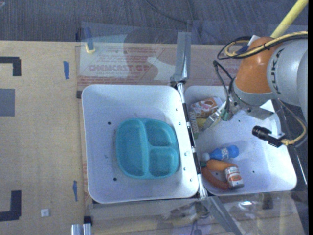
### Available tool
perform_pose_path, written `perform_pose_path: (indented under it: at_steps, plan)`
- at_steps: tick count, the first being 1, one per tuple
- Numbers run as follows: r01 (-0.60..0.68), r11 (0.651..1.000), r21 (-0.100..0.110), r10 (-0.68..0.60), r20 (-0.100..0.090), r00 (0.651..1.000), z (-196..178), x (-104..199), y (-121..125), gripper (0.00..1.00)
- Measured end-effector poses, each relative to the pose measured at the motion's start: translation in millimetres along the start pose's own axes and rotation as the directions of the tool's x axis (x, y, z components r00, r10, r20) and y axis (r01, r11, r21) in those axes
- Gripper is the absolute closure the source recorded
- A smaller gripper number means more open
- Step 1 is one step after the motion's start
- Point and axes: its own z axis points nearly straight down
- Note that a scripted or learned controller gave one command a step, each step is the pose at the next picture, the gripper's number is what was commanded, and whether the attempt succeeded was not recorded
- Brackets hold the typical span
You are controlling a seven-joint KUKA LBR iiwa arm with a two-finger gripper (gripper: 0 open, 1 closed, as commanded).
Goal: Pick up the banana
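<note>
Banana (195,125) lies ungrasped at the right bin's (288,176) upper left; gripper (222,115) beside it, grip state unclear.

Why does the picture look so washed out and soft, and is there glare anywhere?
In the camera view, the light is flat and bluish, so the white bins cast little shadow; the clear panel behind them shows pale reflections; small things in the right bin, like the bottle, are soft; the arm is fairly sharp.
</note>
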Motion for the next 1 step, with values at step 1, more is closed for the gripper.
perform_pose_path:
  at_steps: [1]
  plan:
    - [-0.287, 0.958, 0.000, 0.287, -0.008, 0.958, -0.1, 11.2, -21.1, 0.00]
